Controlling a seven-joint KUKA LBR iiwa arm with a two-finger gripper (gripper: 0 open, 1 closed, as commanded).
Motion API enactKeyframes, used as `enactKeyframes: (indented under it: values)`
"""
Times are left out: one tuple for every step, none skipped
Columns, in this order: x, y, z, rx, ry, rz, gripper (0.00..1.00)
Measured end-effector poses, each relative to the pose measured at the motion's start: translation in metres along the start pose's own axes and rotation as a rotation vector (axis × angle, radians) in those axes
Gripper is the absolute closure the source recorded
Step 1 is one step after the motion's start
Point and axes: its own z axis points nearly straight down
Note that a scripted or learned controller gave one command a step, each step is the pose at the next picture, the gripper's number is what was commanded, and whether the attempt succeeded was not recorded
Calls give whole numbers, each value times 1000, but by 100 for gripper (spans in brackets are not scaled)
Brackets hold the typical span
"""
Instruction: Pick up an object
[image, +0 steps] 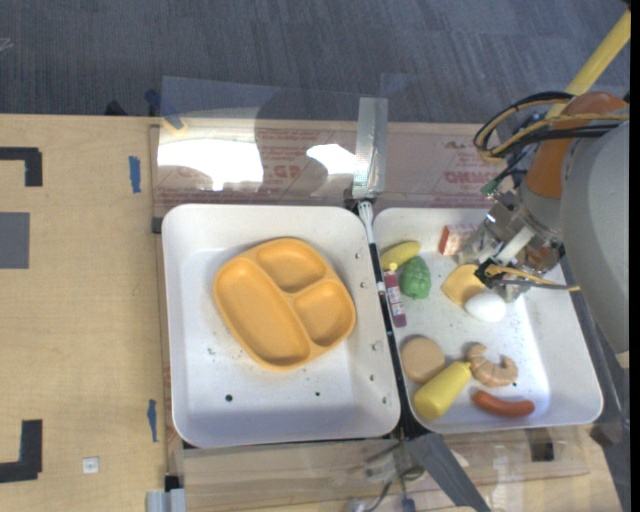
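The fixed camera looks down at a slant on two shallow white bins set side by side on a wooden bench (70, 330). The left bin (190, 400) holds an orange divided plate (285, 301) with three compartments, lying roughly in the middle. The right bin (570, 385) holds a scatter of toy food: a small yellow banana (399, 252) near the dividing wall, a green leafy piece (415, 278) just below it, and a slim dark red stick (395, 298) lying along the wall. Lower down sit a round tan cookie (421, 356), a yellow bottle-shaped piece (440, 390) lying tilted just beneath it, a pale shrimp (493, 367) beside them, and a red sausage (503, 404) near the front edge. A small red and white packet (449, 240) lies towards the back. The grey arm (600, 200) with its orange band reaches in from the right, and its gripper (500, 268) hangs low over the upper right part of this bin, just beside a yellow wedge of cheese (462, 283) and a white egg (487, 307). Whether the gripper is touching either piece cannot be told, and nothing can be seen caught in it.
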Motion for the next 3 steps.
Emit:
enactKeyframes:
  values:
    - [4,11,-37,-29,0,366,0]
    - [-11,-27,-131,-43,17,469,0]
    - [-47,-66,-12,-46,23,471,0]
